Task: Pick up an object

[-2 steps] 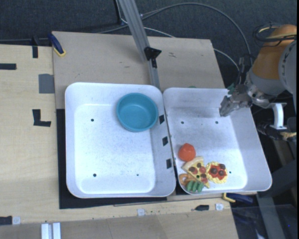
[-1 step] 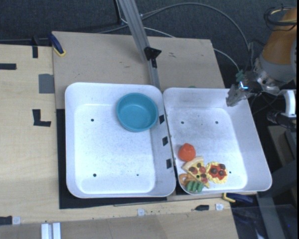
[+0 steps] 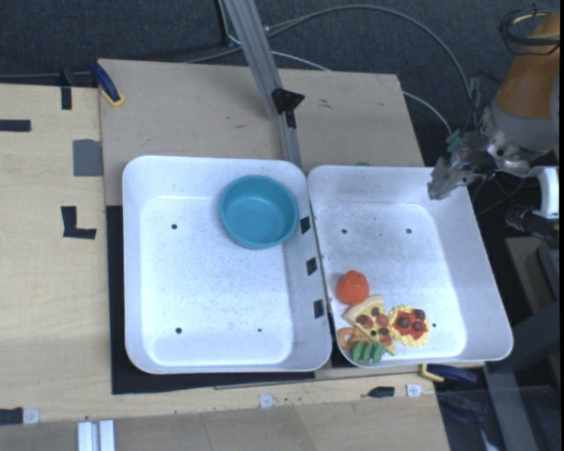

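A blue bowl (image 3: pixel 258 211) sits near the back of the left bin (image 3: pixel 160 280). In the right bin (image 3: pixel 395 242), close to its front edge, lie a red tomato-like ball (image 3: pixel 352 285), a pizza slice toy (image 3: pixel 367 321), a small green piece (image 3: pixel 367 351) and a yellow piece with red spots (image 3: pixel 410 325). My gripper (image 3: pixel 442 184) hangs over the right bin's back right corner, far from the toys, with nothing seen between its fingers.
A metal pole (image 3: pixel 263 59) slants down to the seam between the bins. Cables run across the bench behind the right bin. The left bench top carries black tape marks.
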`<state>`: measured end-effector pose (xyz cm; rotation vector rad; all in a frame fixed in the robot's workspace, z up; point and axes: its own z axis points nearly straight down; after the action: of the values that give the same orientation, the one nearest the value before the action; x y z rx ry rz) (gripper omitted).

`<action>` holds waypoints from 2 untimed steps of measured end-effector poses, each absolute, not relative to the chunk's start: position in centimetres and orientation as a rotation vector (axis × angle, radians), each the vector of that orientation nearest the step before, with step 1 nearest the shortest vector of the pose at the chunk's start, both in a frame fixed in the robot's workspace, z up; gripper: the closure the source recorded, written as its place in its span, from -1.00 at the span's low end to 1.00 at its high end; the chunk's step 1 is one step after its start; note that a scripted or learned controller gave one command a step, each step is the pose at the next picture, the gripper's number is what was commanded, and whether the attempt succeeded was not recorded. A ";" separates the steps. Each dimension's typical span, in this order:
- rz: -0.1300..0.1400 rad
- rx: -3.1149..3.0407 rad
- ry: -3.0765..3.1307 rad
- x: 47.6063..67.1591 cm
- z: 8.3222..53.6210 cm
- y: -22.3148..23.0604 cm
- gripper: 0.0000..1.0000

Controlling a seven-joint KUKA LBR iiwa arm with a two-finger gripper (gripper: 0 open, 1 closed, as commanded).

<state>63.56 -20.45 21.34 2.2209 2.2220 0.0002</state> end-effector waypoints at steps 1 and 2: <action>0.002 2.217 2.226 62.8 22.5 -15.1 1.00; 0.002 2.217 2.228 63.3 23.2 -9.5 1.00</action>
<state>63.30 -9.46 23.19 2.2166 2.2277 0.0016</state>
